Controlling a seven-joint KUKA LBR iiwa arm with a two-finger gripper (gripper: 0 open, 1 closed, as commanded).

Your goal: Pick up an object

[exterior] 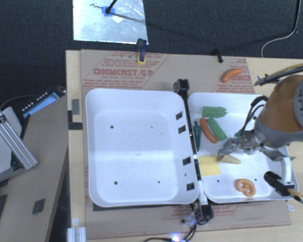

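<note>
Down low, end effector (228, 153) touching tan piece (233, 160) beside yellow slice (209, 165); grip state unclear.

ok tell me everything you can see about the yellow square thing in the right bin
The yellow square looks like a flat, thin slice, pale yellow, perhaps a toy cheese. It lies flat on the floor of the right bin, close to the bin's left wall. A small tan object sits just beside its right corner, under the gripper.

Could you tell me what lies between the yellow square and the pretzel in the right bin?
In the camera view, only bare white bin floor separates the yellow square from the pretzel.
</note>
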